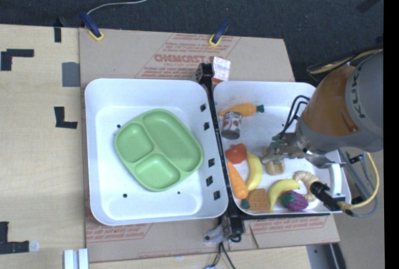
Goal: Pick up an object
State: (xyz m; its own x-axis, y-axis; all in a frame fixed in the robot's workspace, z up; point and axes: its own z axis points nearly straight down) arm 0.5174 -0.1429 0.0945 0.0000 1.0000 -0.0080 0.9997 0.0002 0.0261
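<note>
Low in the right bin point(312, 88), at the right-middle of the frame, the gripper point(278, 152) sits over a small tan object point(275, 166) that lies just under it. Whether it has closed on anything I cannot tell; its tip is a dark tangle from this slanted view and nothing is plainly caught in it.

Candidates for picking crowd the lower part of that bin: a banana point(254, 172) and a red piece point(236, 153) just left of the gripper, a second banana point(282, 186), a purple piece point(295, 201) and a waffle-like square point(259, 200) toward the lower right of the frame. A carrot point(244, 110) and a small can point(231, 125) lie higher up, well apart from the tip.

Crowding is the main risk, in my judgement: the tan object lies just beside the banana, so a descent slightly off line could nudge both or pinch an edge only, and the small rounded piece could squirt out on closing. The green tray point(158, 149) in the left bin point(93, 136) is well clear.
</note>
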